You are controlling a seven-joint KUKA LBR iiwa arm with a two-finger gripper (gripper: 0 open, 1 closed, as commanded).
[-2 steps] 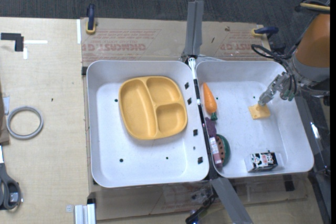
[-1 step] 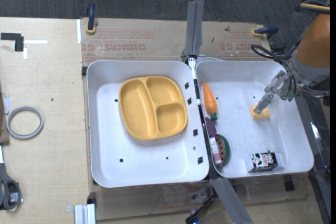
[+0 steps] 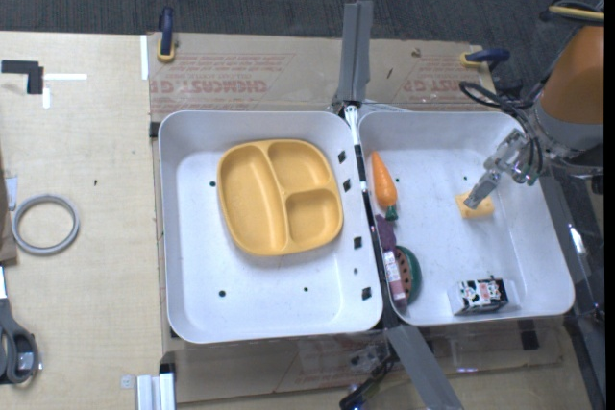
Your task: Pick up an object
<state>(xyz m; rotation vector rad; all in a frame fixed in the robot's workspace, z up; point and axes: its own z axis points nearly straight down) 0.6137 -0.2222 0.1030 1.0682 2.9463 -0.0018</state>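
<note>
Overhead view of the counter [image 3: 86, 302] with two white bins side by side. The gripper [image 3: 485, 182] reaches into the right bin [image 3: 538, 293] from the right and sits directly above a small yellow wedge [image 3: 478, 204], probably a toy cheese piece, which lies on the bin floor in the far-right part. The fingertips appear to touch or nearly touch its top; whether the piece lies between them, and whether the gripper is open or closed, cannot be told at this scale.

Handling, judged from appearance: the yellow wedge looks like light, rigid moulded plastic, not fragile but smooth, and its sloping faces may let it squirt out of a pinch. The best hold is likely across its two flat parallel sides, low on the body.

Other items in the right bin: a toy carrot [image 3: 383, 180], a purple item [image 3: 388, 240] and a round green-and-red item [image 3: 406, 272], all along the left wall, and a small black-and-white carton [image 3: 480, 295] near the front edge. The left bin [image 3: 192, 293] carries a yellow divided plate [image 3: 280, 197]. A grey ring [image 3: 43, 224] lies on the counter at left.

Hard to make out: the lower part of the gripper blurs into the wedge; the purple and round items overlap the divider between the bins, so their shapes are uncertain; the print on the carton is unreadable.
</note>
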